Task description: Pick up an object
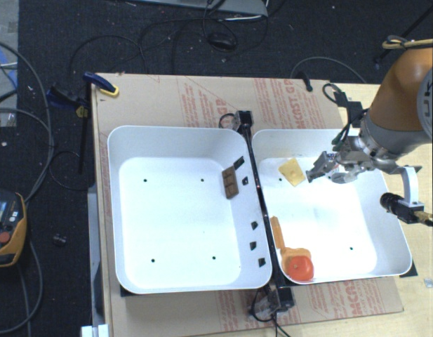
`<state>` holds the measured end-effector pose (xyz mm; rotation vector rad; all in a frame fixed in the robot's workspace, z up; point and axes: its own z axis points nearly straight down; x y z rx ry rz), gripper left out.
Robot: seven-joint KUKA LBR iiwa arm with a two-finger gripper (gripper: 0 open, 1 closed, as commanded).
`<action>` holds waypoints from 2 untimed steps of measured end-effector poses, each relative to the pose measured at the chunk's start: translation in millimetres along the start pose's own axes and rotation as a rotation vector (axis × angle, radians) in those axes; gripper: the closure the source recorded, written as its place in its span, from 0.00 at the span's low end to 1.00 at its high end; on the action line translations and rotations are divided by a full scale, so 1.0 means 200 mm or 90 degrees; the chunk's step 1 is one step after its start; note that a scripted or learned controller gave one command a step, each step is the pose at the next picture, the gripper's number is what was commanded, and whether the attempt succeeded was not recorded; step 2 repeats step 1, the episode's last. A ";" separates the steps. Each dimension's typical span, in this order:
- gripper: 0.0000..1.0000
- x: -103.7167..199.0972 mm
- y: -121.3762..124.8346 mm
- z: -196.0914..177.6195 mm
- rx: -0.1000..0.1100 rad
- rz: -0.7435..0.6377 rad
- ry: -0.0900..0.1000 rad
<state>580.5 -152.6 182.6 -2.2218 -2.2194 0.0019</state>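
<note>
In the right bin [384, 209] a pale yellow block [292, 172] lies near the far left corner. An orange-handled tool [276, 232] lies along the left wall, and a red ball [299, 266] sits at its near end. A brown block [230, 183] rests in the left bin [132, 153] against its right wall. My gripper [328, 173] hangs over the far part of the right bin, just right of the yellow block and apart from it. It is open with nothing between its fingers.
Small dark clips [256, 234] run along the divider between the bins. The bins stand on a cardboard sheet [174, 93]. Cables and a yellow-handled clamp [102, 84] lie beyond the bench's far left corner.
</note>
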 end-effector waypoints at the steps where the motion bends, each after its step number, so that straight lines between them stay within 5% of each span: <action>1: 0.00 -0.10 0.13 0.13 0.000 0.000 0.000; 2: 0.00 -0.10 0.13 0.13 0.000 0.000 0.000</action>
